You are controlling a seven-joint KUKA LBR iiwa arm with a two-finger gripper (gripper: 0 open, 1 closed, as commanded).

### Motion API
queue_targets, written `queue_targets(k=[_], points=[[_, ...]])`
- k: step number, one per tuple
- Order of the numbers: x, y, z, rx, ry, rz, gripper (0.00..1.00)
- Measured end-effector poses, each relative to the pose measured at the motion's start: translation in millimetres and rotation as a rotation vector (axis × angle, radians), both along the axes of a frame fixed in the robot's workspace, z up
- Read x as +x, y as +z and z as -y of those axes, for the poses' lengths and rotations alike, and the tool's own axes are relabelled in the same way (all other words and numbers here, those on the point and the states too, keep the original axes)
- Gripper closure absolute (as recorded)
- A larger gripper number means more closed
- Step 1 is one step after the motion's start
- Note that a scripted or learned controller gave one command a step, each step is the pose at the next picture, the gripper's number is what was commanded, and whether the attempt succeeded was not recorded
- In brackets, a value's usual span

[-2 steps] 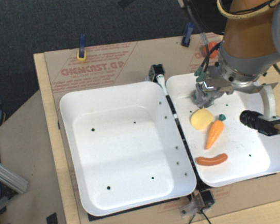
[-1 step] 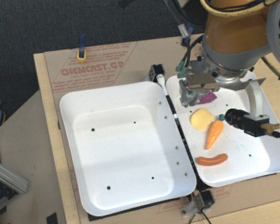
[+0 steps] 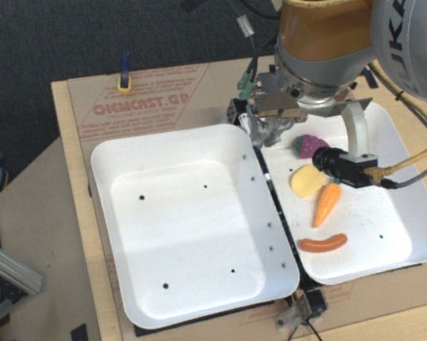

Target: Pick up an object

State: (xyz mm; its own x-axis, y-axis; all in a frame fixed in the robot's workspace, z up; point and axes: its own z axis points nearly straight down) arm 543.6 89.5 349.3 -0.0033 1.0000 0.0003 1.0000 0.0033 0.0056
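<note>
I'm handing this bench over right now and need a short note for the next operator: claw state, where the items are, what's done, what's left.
Claw: low over the right bin's far-left corner; nothing seen held.
Items, all in the right bin: purple piece, yellow piece, carrot, sausage.
Left bin: holds no items.
Done: no pick yet.
Left: grasp one item and lift it.

carrot (image 3: 326,203), sausage (image 3: 323,244) — right bin (image 3: 415,243)
</note>
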Motion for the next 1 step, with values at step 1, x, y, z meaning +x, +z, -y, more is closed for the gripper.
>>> queue_targets(k=[1], points=[[-35.9,16.1,-24.9,0.001,0.001,-0.008,1.00]])
